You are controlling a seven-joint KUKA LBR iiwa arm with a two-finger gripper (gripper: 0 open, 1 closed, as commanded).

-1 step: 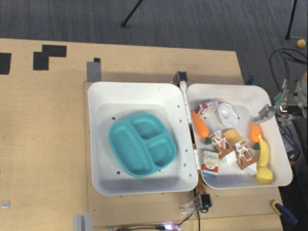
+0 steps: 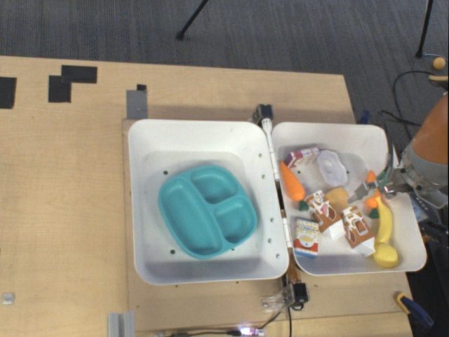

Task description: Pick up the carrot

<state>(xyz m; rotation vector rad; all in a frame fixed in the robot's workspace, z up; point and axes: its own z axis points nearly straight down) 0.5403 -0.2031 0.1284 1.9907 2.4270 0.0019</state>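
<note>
Your gripper [image 2: 379, 183] hovers at the right bin's [image 2: 372, 133] right wall, whether spread or closed I cannot tell, while the carrot [image 2: 292, 181] lies well apart along the left wall, long axis running up-down, slightly slanted.

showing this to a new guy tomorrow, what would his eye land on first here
Probably the teal divided plate, alone in the left bin and the biggest patch of colour. Next, the clutter in the right bin: an orange carrot near its left wall, a yellow banana at the right side, and small printed cartons between them. The grey arm's tool sits over that bin's right edge.
</note>
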